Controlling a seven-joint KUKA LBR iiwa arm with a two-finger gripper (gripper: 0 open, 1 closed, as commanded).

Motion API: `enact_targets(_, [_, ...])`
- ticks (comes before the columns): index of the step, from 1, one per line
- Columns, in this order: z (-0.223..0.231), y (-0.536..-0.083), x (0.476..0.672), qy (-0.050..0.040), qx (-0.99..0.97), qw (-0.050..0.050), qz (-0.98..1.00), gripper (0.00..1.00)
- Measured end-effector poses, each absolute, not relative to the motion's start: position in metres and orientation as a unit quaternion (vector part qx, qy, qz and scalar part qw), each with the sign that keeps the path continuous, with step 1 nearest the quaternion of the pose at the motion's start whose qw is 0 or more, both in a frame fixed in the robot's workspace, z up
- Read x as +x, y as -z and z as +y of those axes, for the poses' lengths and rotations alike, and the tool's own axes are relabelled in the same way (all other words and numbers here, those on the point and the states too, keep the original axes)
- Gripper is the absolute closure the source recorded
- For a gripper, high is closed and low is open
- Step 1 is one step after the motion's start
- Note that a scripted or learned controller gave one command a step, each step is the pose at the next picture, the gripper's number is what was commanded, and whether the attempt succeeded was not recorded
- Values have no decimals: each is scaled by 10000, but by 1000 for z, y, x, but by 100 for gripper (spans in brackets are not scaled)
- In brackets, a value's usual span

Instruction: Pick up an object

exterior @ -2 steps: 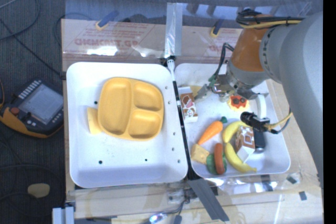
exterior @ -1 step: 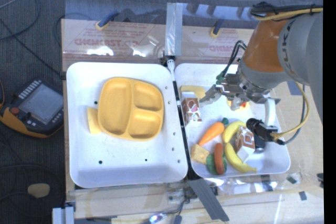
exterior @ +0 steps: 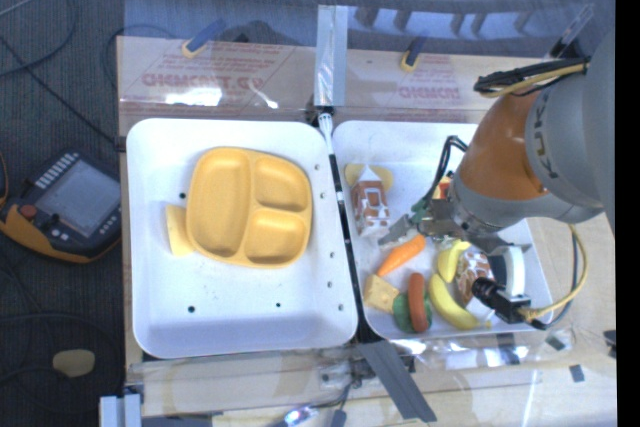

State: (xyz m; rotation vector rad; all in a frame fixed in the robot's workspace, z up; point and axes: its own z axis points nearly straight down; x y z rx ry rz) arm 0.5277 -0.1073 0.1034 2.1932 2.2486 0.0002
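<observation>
Toy carrot (exterior: 401, 256) in the right bin (exterior: 520, 320), beside a banana (exterior: 447, 300), cheese wedge (exterior: 381, 294) and small carton (exterior: 370, 198), gripper (exterior: 432, 215) above the carrot's top end, my view of it unclear, left bin (exterior: 150, 245) holding a yellow divided plate (exterior: 248, 206)

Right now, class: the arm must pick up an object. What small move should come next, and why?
Probably a short descent onto the carrot: the gripper hangs just above its upper end in the right bin, and nothing shows between its fingers.
</observation>
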Motion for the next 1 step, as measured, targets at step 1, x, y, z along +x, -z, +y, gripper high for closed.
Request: enact_targets(1, [-106,-111,527,0,6979,-20,7162,100])
